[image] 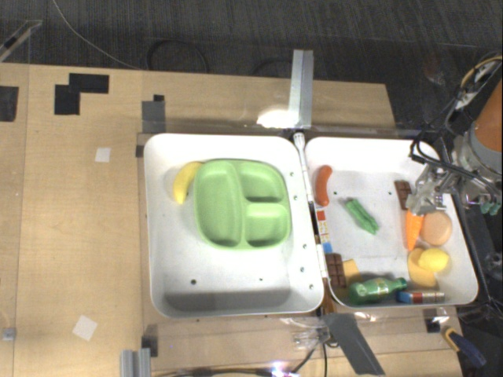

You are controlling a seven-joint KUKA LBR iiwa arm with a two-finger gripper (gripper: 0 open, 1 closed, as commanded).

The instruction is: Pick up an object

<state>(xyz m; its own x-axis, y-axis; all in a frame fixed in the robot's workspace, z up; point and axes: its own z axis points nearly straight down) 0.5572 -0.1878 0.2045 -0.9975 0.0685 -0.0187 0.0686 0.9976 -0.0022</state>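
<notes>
Right bin (369, 151): red sausage (322, 184), green pickle (362, 215), carrot (413, 231), egg (436, 229), lemon (428, 261), green bottle (376, 289), chocolate (335, 268) at the left wall. Left bin (169, 273): green tray (240, 203), banana (185, 181) touching its left edge. Arm (483, 132) comes in from the right; pincer (428, 195) sits over the right bin's right side, just above carrot and egg. Can't tell pincer state.

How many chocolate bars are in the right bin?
2: one chocolate bar at the near-left corner beside the green bottle, another near the far-right wall by the gripper. Others may be hidden.
</notes>
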